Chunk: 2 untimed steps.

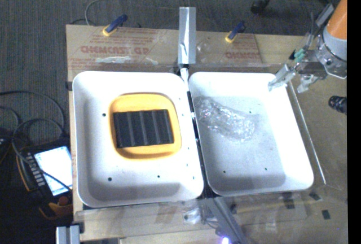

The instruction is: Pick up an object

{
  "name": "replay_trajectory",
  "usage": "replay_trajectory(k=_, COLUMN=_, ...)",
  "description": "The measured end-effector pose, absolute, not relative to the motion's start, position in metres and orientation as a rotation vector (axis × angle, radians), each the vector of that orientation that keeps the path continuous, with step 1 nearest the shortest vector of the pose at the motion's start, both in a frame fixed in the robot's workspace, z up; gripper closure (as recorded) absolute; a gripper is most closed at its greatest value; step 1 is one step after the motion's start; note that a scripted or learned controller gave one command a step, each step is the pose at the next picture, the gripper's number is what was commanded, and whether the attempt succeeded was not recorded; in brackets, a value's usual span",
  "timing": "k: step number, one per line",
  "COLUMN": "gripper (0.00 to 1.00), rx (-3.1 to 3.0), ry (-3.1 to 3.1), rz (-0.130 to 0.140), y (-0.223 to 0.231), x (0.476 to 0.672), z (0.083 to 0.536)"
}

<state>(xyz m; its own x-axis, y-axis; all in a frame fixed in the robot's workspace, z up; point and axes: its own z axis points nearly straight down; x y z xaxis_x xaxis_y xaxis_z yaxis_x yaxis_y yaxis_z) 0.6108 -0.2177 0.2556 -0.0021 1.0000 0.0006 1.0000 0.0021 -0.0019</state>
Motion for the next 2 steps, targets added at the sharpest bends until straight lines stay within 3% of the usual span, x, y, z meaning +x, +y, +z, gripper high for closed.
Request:
replay_trajectory(k=1, gripper=0.00, rx=-2.374, ry=-2.056, rz=0.004, y=-0.170, x=0.570, z=0.197)
replay_trajectory(k=2, gripper=0.00, rx=-2.382, ry=-2.050, rz=0.002, y=-0.211, x=0.585, z=0.242)
